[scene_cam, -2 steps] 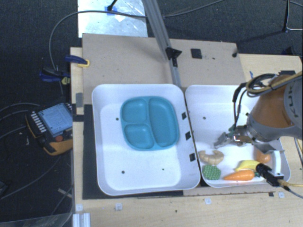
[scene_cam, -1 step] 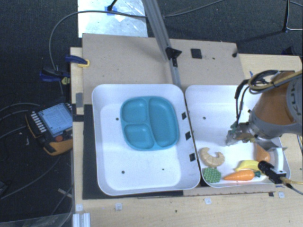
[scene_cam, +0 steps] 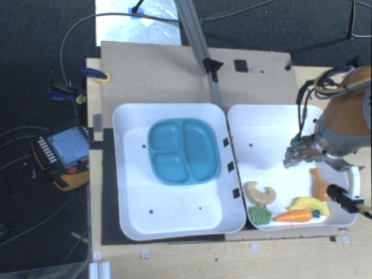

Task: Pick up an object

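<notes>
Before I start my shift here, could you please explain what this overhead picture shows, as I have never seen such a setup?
One fixed camera looks down at a slant on a bench with two shallow white bins. The grey and orange machine entering from the right is a robot arm; its tool hangs over the right bin. I cannot tell whether it grips anything. The left bin holds a blue divided plate. Along the right bin's near edge lie toy foods: a croissant, a green piece, a carrot, a banana and an orange piece.
</notes>
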### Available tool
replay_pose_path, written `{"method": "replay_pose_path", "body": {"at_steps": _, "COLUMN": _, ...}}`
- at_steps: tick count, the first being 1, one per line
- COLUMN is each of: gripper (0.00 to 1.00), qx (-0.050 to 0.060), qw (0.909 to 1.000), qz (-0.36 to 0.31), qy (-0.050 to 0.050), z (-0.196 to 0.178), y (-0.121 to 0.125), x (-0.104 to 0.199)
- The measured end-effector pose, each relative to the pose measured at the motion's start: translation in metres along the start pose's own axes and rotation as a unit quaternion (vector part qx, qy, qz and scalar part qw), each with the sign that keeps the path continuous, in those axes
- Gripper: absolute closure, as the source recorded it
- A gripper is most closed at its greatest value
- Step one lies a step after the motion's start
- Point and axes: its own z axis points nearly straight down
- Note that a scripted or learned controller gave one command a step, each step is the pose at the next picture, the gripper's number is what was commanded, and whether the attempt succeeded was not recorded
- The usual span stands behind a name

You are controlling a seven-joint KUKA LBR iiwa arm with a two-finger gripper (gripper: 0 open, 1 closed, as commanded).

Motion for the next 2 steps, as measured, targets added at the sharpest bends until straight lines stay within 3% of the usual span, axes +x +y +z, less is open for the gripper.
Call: {"method": "replay_pose_path", "body": {"at_steps": 2, "gripper": 1.00, "qx": -0.001, "qw": 1.0000, "qz": 0.000, "qy": 0.000, "z": -0.118, "y": 0.006, "x": 0.005}}
